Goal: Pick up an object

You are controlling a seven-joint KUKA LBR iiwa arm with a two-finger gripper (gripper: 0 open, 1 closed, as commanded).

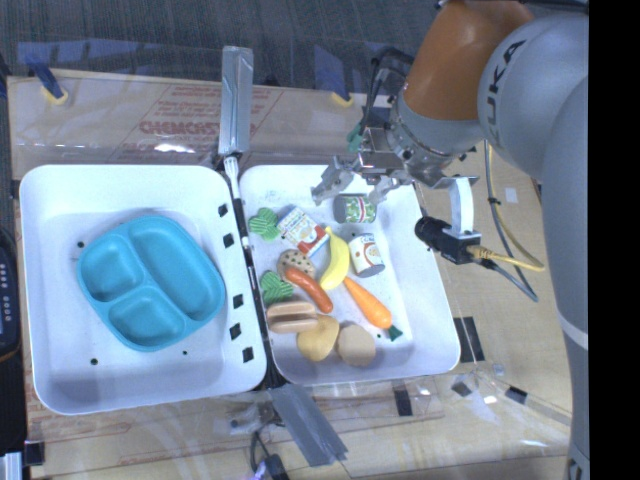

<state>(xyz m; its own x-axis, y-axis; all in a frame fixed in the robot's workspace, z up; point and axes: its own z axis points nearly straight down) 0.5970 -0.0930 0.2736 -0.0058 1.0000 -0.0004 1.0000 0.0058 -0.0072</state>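
Two spread fingers of the tool (355, 183) are seen open above a small can (354, 208) in the right bin (430, 308), nothing being gripped.

Two white bins (60, 368) sit on a pale tan worktop (520, 368). The left bin holds a turquoise blue divided tray (150, 283). The right bin holds a yellow banana (337, 261), an orange carrot (368, 305) with a green tip, a red sausage (309, 287), a tan potato (318, 340), and a green-labelled can (354, 208). The arm (520, 78) is grey with an orange band.
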